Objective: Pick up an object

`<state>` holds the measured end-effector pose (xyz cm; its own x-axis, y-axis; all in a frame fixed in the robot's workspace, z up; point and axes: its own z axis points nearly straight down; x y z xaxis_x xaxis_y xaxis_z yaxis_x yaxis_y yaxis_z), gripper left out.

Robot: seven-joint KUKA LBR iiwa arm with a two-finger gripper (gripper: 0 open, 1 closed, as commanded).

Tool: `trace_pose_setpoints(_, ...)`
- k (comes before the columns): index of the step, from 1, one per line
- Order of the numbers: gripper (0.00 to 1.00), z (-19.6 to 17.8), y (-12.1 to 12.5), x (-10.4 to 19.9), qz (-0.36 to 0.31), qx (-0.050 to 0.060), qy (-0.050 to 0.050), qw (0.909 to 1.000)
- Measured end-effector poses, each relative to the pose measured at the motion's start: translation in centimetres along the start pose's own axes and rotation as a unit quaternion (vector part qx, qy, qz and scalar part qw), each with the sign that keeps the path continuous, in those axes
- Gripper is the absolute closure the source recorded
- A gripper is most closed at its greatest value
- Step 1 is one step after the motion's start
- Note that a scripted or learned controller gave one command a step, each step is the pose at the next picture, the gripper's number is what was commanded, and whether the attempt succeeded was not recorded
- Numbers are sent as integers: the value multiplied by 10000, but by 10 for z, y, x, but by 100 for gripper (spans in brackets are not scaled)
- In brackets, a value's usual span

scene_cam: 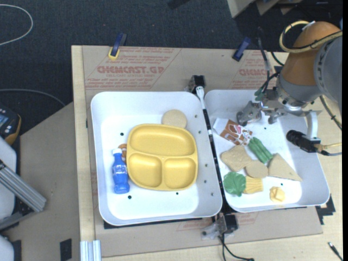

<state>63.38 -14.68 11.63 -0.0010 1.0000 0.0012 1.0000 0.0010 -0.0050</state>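
A robotics lab here: a clamped cardboard-topped bench (163, 64), two white bins (103, 145) of toy food, loose cables (16, 15) on dark carpet, aluminium framing (22, 189).

Bright, even overhead light. The white bins (103, 145) glare slightly, with soft shadows. The dark floor (81, 15) toward 12 o'clock stays dim.

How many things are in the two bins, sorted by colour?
Yellow: 3 – plate, corn, cheese
Tan: 4 – cookie, bread, cracker, wedge
Green: 2 – pickle, broccoli
Blue: 1 – bottle
Brown and white: 1 – packet
Total: 11
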Motion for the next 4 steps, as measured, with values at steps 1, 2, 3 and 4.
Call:
trace_pose_setpoints(1,0,33,0,1,0,-3,0,10000)
trace_pose_setpoints(2,100,20,1,1,2,-27,-6,10000)
trace_pose_setpoints(3,100,-42,9,2,-3,-66,-18,10000)
trace_pose_setpoints(4,100,-101,5,-6,4,-67,-19,10000)
